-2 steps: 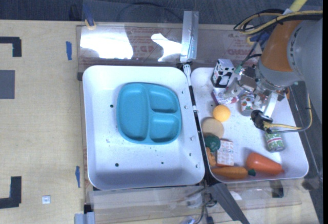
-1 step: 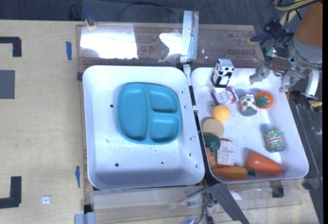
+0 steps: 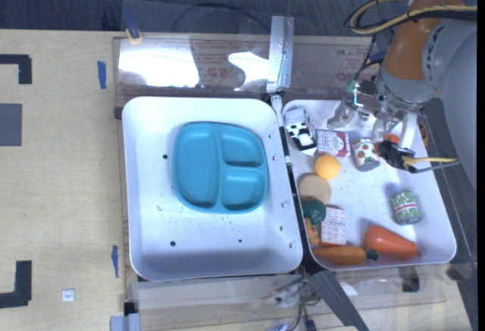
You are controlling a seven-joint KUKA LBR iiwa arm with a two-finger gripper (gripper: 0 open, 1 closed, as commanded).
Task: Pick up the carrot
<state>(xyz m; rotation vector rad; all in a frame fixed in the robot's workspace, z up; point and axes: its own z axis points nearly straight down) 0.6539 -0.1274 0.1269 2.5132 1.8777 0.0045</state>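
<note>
We see the gripper (image 3: 369, 116) over the right bin's (image 3: 443, 210) far edge, carrot (image 3: 389, 242) at the near edge, well apart; blue tray (image 3: 220, 167) in left bin (image 3: 144, 193).

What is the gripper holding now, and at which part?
Nothing can be seen held. The gripper is at the far end of the right bin, apart from the carrot near its front edge.

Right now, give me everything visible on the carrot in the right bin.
The carrot is a toy, plastic by its look: a fat orange-red body tapering toward the right, with a dark green stub at its left end. It lies flat near the front edge of the right bin, slanted slightly. Its green end sits against or very near a thinner orange piece; contact is unclear. The end effector is at the bin's far side, well apart from it.
</note>
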